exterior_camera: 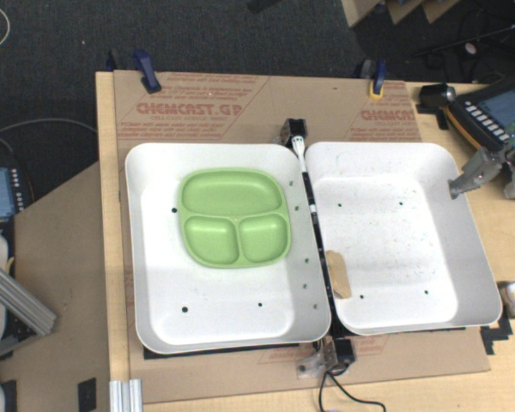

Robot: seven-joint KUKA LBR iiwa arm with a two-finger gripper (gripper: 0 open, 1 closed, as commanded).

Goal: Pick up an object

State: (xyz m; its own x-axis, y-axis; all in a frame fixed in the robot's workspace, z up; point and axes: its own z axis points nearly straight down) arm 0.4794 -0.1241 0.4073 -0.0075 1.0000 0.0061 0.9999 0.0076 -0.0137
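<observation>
Cardboard sheet (240,93) reads "CHEMCAST" in red (rest unclear).

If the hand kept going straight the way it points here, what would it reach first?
The hand sits at the right bin's right rim, pointing left and down. Straight on, it would probably meet that bin's bare white floor first; the green tray lies in the left bin, well beyond. Its height is unclear.

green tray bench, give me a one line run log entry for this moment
gripper: over right bin far right rim | green tray: flat in left bin, untouched | pick: not yet done
</observation>
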